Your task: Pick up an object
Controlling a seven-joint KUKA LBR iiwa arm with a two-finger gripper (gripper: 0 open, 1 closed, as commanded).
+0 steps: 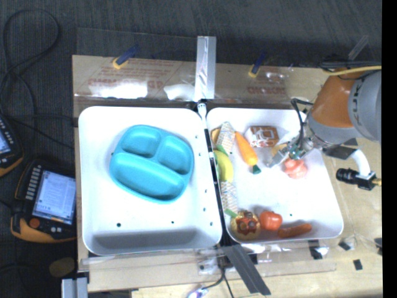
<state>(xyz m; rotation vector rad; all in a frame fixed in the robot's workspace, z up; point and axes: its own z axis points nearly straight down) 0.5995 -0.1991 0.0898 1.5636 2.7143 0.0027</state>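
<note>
Pink-red toy fruit (296,167) just under end effector (294,153), grip state impossible to tell.

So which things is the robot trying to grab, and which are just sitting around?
For the job:
tool
pink round toy beside it
carrot
banana
tomato

Just lying about:
blue tray in the left bin
handheld screen off the bench

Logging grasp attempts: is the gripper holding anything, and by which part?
Cannot be told. The gripper sits right at a pink fruit in the right bin.
</note>
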